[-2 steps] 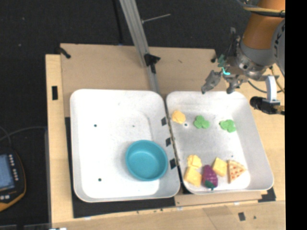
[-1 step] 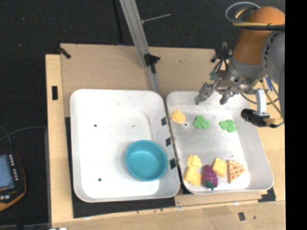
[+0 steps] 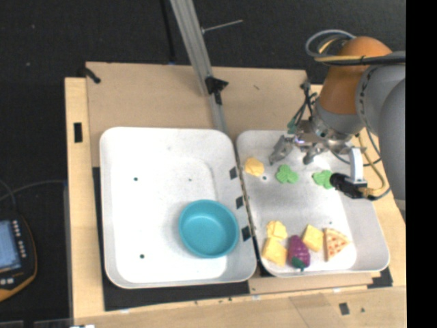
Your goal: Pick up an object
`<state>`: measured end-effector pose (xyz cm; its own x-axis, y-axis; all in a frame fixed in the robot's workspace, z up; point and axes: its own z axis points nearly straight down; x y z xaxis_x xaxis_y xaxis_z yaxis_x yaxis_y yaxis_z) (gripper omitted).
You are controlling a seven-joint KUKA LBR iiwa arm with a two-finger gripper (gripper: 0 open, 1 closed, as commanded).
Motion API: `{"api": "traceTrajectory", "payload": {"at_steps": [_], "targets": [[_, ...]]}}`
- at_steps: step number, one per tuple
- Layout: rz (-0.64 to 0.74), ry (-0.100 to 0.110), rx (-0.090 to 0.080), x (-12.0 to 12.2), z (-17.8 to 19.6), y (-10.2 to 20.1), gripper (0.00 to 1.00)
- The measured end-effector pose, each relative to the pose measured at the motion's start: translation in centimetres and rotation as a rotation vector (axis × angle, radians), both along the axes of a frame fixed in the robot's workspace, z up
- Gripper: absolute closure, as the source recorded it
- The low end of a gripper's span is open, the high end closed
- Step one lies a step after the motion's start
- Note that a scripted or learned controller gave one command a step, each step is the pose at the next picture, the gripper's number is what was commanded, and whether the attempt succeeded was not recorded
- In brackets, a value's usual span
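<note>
My gripper point(image 3: 293, 152) hangs over the back of the right bin point(image 3: 362, 217), its two grey fingers spread open with nothing between them. Just below the fingers lies a green toy point(image 3: 287, 175). A second green piece point(image 3: 321, 178) lies to its right, and a yellow piece point(image 3: 254, 167) sits at the bin's left edge. Along the front of the right bin are yellow cheese chunks point(image 3: 275, 242), purple grapes point(image 3: 298, 250), another yellow chunk point(image 3: 313, 237) and a pizza slice point(image 3: 334, 242).
The left bin point(image 3: 136, 156) holds a teal bowl point(image 3: 208, 227) at its front right. A grey metal pole point(image 3: 198, 53) slants down from the top to the gap between the bins. The wooden bench point(image 3: 136, 94) surrounds both bins.
</note>
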<state>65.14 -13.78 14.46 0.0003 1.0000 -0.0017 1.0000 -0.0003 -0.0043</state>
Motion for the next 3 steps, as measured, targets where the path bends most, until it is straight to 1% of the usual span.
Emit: {"api": "traceTrajectory", "payload": {"at_steps": [1,2,3], "targets": [[-0.002,-0.001,0.000,-0.1,-4.6,-0.1,0.00],[-0.005,-0.008,0.000,0.1,-3.2,-0.2,1.00],[-0.001,-0.012,0.000,0.8,2.0,-1.1,1.00]]}}
